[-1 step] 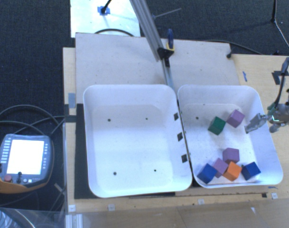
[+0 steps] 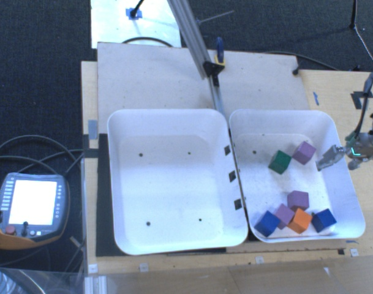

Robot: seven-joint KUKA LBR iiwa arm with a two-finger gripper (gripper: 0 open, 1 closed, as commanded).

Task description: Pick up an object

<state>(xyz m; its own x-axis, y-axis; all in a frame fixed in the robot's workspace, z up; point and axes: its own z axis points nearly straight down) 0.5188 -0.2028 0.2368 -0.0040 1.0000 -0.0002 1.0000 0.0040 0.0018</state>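
A: Starting far left, teach pendant (image 2: 30, 210) on the floor, cables looped round it, well apart from the bench. Next?

B: Left bin (image 2: 174, 179). Bare white floor, a few small dark holes, lots of room inside every wall. Its right rim touches the right bin (image 2: 259, 133) along the middle seam, small dark tabs down that seam.

A: Behind the bins?

B: Pale board (image 2: 155, 72), open surface. A metal pole (image 2: 189, 26) slants in from the top and ends at a clamp near the seam.

A: Right bin contents, quick.

B: Upper group: green cube (image 2: 280, 162), light purple cube (image 2: 304, 152) just beside it to the right, both near mid-bin, clear floor above and to the left. Lower group, crowded toward the front rim: blue cube (image 2: 267, 223) leftmost, purple cube (image 2: 284, 215) touching it, another purple cube (image 2: 297, 199) just behind, orange cube (image 2: 300, 220) next to the purple one, second blue cube (image 2: 323, 220) at the right, near the front right corner. Open strip between the two groups.

A: Gripper?

B: Gripper (image 2: 328, 158) sits at the right bin's right wall, just over the rim, metal tip pointing in toward the light purple cube but apart from it. Can't tell how far open the fingers are, too small and blurred. Nothing visible between them, every cube is on the bin floor.

A: Room there?

B: Tight against the wall; free floor to its left.
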